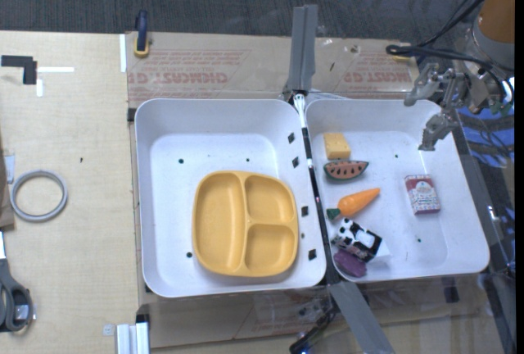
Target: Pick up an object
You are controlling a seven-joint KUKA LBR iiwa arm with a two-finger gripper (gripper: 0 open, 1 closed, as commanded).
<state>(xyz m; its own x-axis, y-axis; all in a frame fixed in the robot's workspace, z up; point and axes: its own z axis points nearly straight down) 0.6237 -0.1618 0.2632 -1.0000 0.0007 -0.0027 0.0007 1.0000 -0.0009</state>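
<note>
Gripper hovered at the right bin's 2 o'clock, jaws' state unclear, still needing to drop toward the card box.

In the right bin lie a cheese wedge, watermelon slice, carrot, red box, cow toy, and purple piece.

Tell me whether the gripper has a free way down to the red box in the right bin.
Probably yes. The red box lies flat and apart from the other toys, with bare bin floor around it. The gripper hangs over the bin's upper right, with nothing between them.
</note>
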